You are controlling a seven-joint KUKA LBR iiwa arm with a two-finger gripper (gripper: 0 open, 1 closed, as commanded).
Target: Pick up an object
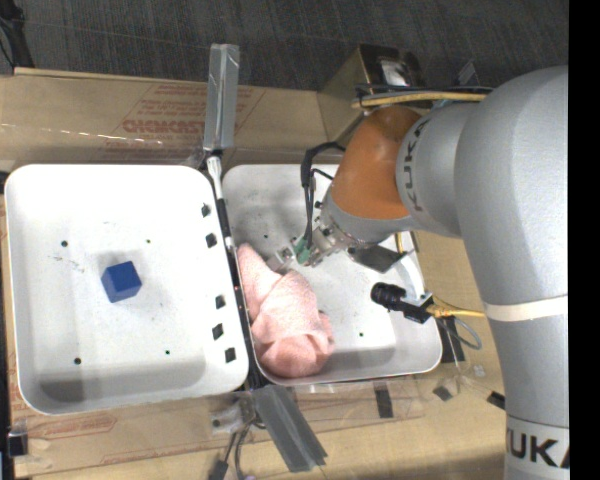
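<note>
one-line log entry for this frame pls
arm: over right bin | gripper: just above pink cloth, grasp unclear | blue cube: left bin, untouched

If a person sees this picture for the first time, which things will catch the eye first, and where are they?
First comes the big grey arm with its orange band, reaching in from the right over the right bin. Next is the pink cloth, bunched against that bin's left wall, with the gripper just above its upper end. Last, a small blue cube sits alone in the left bin.
</note>
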